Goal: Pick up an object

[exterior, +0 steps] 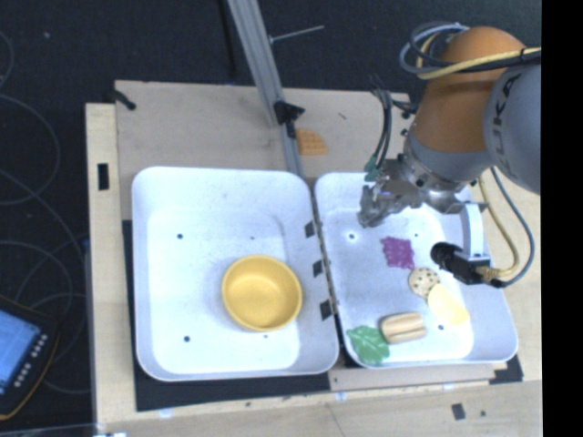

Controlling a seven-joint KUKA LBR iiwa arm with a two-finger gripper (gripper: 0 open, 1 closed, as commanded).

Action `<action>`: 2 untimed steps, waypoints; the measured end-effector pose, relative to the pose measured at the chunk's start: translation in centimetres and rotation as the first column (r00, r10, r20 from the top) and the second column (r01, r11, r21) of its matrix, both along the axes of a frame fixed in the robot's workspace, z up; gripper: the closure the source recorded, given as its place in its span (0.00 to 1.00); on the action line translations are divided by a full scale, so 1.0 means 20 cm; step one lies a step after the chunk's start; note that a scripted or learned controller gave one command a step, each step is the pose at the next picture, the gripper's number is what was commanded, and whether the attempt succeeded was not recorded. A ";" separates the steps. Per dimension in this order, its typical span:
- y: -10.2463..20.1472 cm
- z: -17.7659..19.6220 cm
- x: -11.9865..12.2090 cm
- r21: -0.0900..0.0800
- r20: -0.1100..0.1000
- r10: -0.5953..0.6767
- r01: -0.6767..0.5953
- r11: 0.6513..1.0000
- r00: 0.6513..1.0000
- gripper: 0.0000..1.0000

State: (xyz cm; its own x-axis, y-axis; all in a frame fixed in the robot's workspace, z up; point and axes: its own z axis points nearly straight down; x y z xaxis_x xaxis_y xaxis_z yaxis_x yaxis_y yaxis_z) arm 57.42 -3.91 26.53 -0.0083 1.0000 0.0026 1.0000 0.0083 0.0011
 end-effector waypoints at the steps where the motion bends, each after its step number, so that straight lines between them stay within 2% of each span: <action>1: 0.27 0.03 -0.03 0.001 -0.001 0.001 -0.001 1.000 1.000 1.00; 2: 0.57 -0.04 -0.07 -0.002 -0.002 -0.001 0.001 1.000 1.000 1.00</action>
